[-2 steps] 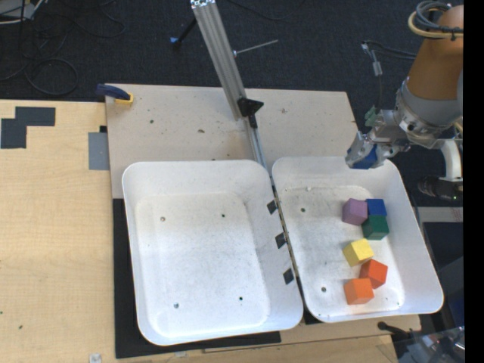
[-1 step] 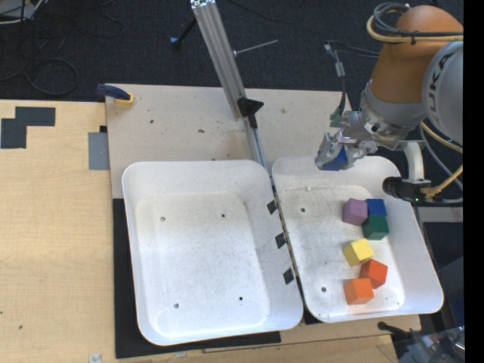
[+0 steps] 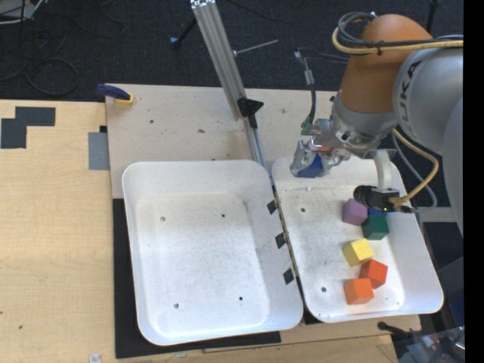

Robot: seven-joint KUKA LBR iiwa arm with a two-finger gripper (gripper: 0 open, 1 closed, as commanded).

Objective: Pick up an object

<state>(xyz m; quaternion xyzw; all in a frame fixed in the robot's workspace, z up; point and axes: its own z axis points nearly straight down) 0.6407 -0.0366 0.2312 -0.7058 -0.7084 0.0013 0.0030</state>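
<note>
My gripper [image 3: 316,159] hangs over the far left corner of the right bin [image 3: 423,297], under the orange-banded wrist. A small blue block [image 3: 310,167] shows between its metal fingers, seemingly just above the bin's rim. Loose blocks lie along the right side of that bin: a purple one [image 3: 354,211], a green one [image 3: 376,228], a yellow one [image 3: 358,251], a red one [image 3: 376,271] and an orange one [image 3: 358,290]. A sliver of blue shows between the purple and green blocks.
The left bin [image 3: 140,203] lies beside the right one, with black clips along their shared edge. A slanted aluminium rail [image 3: 224,63] rises behind the bins, close to the left of the gripper. A black fitting [image 3: 376,197] with cables sits by the purple block.
</note>
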